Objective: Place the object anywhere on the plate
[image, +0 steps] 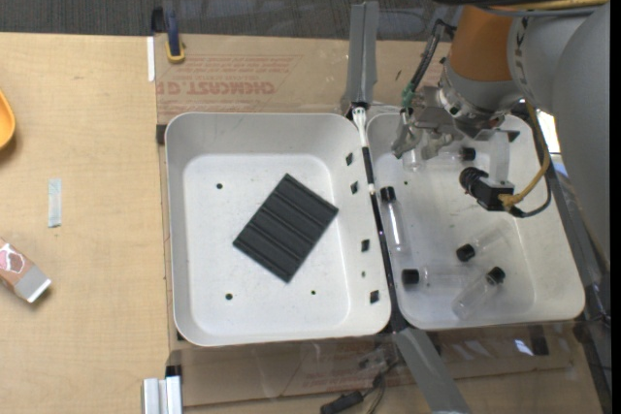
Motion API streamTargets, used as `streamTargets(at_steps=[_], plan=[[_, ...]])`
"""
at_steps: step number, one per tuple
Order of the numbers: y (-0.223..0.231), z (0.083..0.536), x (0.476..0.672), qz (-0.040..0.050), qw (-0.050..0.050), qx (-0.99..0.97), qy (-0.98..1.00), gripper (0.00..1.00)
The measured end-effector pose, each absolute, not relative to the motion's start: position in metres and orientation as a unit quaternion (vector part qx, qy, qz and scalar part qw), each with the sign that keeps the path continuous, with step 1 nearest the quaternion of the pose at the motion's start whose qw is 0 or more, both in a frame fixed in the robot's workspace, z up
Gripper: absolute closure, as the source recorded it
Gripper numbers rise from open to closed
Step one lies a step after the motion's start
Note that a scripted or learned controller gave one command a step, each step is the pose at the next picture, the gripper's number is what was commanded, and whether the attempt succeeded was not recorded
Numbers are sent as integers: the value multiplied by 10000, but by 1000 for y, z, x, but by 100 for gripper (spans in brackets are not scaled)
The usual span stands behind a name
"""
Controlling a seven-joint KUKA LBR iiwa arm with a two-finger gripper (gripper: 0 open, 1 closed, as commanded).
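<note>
The claw [419, 143] hangs over the right bin's [543, 305] far left corner; whether it is wide or narrow, I cannot tell. A black ribbed plate [286, 227] lies in the left bin [184, 208].

Left bin [194, 305] open around ribbed black plate [285, 227]; arm [505, 24] overhangs right bin [543, 305].

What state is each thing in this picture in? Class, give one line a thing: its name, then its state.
black ridged plate: lying flat, turned at a slant, in the left bin, nothing on it.
gripper: hanging over the far left corner of the right bin.
clear objects: lying on the right bin's floor near its front; too faint to identify.
small grey strip: lying flat on the bench, left of the bins.
</note>
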State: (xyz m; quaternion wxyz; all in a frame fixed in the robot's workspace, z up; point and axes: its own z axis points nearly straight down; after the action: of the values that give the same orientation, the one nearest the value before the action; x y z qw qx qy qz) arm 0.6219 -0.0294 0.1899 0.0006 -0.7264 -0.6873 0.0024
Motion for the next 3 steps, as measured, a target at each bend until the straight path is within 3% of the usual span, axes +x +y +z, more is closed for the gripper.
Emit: streamTargets(at_steps=[1, 2, 3], plan=[[12, 223, 659, 19, 0, -7444, -6678, 100], [8, 220, 638, 14, 1, -6171, -7869, 100], [7, 296, 563, 13, 2, -5696, -8219, 100]])
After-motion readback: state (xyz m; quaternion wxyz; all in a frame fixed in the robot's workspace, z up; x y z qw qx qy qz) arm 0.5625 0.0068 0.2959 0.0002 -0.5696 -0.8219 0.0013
